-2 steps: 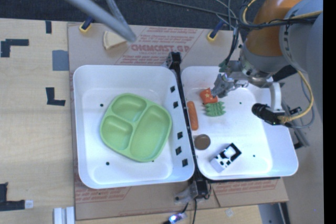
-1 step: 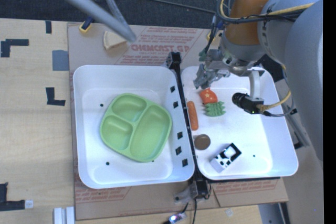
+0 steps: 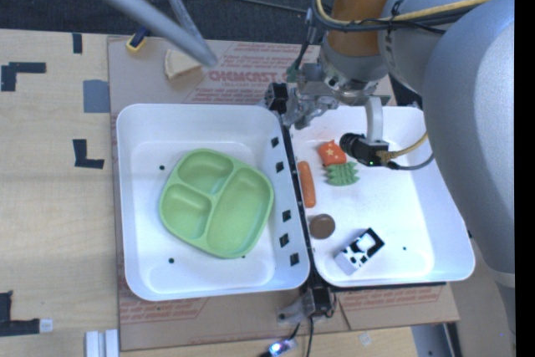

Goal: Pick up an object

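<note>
Lying along the left wall of the right white bin (image 3: pixel 435 259), the slim orange carrot-shaped toy (image 3: pixel 308 184) is one candidate for the pick, with a small orange-red block (image 3: pixel 332 153) and a green spiky leaf-like toy (image 3: pixel 343 174) just right of it. Nearer the camera from the carrot sit a brown round disc (image 3: pixel 322 225) and a white block with black markings (image 3: pixel 359 250). The two-finger gripper (image 3: pixel 303 109) hangs at the far end of the carrot, close to the divider; whether it is spread or closed cannot be told, and nothing is seen in its grasp. Left of the carrot, the other white bin (image 3: pixel 134 180) holds a green compartment tray (image 3: pixel 217 202). Likely risks: striking the bin wall, or nudging neighbouring toys aside, because the carrot hugs the divider.
</note>
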Tool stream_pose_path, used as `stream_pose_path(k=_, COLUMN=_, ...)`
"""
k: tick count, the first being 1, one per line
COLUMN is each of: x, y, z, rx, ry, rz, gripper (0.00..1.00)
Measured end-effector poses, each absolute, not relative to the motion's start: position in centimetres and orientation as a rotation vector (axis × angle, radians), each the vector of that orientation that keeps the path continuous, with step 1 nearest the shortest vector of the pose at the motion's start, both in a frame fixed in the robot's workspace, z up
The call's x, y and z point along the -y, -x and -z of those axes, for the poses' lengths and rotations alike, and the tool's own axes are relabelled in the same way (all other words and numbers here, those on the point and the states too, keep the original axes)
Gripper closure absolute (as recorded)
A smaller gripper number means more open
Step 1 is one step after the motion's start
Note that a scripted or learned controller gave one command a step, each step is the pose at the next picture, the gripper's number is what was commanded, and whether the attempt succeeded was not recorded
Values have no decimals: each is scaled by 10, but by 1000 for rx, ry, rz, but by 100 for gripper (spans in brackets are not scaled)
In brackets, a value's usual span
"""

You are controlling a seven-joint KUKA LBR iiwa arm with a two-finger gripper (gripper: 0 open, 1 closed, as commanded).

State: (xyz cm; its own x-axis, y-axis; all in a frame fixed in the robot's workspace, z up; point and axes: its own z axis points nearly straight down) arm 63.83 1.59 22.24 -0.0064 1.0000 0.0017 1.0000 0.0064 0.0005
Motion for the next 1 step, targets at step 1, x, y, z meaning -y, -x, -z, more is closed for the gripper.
stream_pose_path(k=1, x=-63, y=-647, z=-231, rx=2227, ry=2214, rz=2, gripper=100)
